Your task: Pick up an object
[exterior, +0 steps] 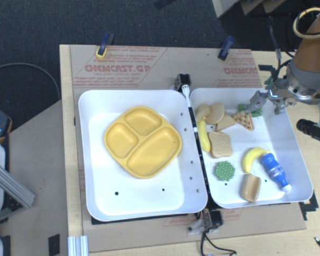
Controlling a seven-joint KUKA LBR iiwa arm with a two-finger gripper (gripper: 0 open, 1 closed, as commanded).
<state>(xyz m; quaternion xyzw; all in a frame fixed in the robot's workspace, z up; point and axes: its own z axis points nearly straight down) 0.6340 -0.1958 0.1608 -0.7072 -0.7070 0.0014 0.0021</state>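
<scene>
Two white bins stand side by side on the bench. The left bin (96,191) holds a yellow plate (143,141) with three compartments, and it lies a little left of the bin's middle.

The right bin (293,143) holds the small things. At its upper left lie some beige cookies (210,112), touching each other. Just below them a banana (204,136) lies along the left wall, and a slice of bread (221,144) lies just beside it on the right. A pizza slice (245,121) lies near the top of the bin, right of the cookies. Lower, a green ball (224,170) with a rough surface lies near the middle. To its right is a curved yellow piece (252,159), and a blue bottle (275,170) lies tilted, touching that piece. A brown roll (250,187) lies near the front wall, below the yellow piece.

The arm comes in from the right, and the gripper (268,101) hangs over the upper right part of the right bin. One grey finger (254,101) points down to the left, toward something green (254,111) just beside the pizza slice. It is not possible to tell if the fingers are spread or closed, and nothing is seen between them.
</scene>
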